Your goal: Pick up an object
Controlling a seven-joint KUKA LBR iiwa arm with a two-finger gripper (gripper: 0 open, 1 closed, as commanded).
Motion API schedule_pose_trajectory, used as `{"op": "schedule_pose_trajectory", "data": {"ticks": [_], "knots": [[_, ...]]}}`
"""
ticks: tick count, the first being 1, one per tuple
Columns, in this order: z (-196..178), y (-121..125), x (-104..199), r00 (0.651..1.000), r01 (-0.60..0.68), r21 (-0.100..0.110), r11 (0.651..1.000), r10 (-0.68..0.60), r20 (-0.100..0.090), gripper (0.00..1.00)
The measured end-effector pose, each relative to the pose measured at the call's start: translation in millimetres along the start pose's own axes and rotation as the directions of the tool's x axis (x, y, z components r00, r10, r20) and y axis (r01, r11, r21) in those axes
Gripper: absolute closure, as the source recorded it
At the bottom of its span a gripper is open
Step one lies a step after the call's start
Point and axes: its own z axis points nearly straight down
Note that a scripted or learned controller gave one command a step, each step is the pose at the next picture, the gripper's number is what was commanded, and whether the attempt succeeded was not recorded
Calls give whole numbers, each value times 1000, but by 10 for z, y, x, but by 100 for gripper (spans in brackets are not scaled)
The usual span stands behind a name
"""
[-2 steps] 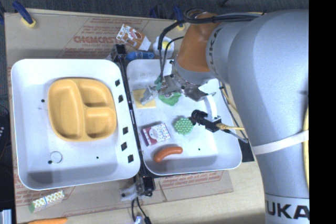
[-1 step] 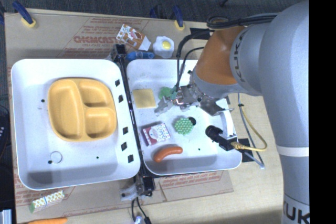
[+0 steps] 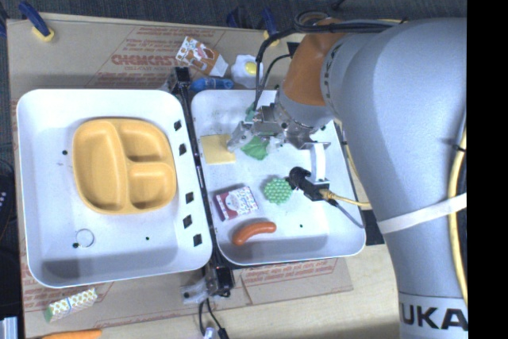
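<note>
The green object [image 3: 255, 148] lies in the right bin [image 3: 313, 228], in the half nearer that bin's top edge and about midway between its side walls. It is a small, crumpled-looking piece of bright green, partly covered from above. The gripper [image 3: 259, 132] sits directly over it and seems to touch its upper side. Whether the pincer is spread, pressed together or pinching the green object cannot be told from this angle, since the metal wrist parts hide the tips. The grey arm [image 3: 397, 107] reaches over the bin's right wall. Just beside the green object, toward the bin's left wall, lies a flat pale yellow block [image 3: 217, 148], apart from it by a narrow gap. Below the green object, near the middle of the bin, rests a knobbly green ball [image 3: 276, 190]. To the ball's left, toward the bottom-left corner, is a red and white packet [image 3: 236, 202]. Near the bottom edge lies an orange-red sausage shape [image 3: 254, 231], slightly tilted. The left bin [image 3: 48, 171] holds a yellow divided tray [image 3: 123, 164] lying flat in its middle, and a small clear ring [image 3: 85, 237] near its bottom-left corner, well apart from the tray.
</note>
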Motion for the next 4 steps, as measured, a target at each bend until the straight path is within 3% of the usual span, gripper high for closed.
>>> {"op": "schedule_pose_trajectory", "data": {"ticks": [1,2,3,4], "knots": [[-112,9,8,1000,6,0,1000,-6,-1,100],[-5,384,-273,997,-80,-1,997,80,0,100],[-750,371,10,992,-125,-2,992,125,-1,100],[-743,368,10,992,-125,0,992,125,-1,0]]}}
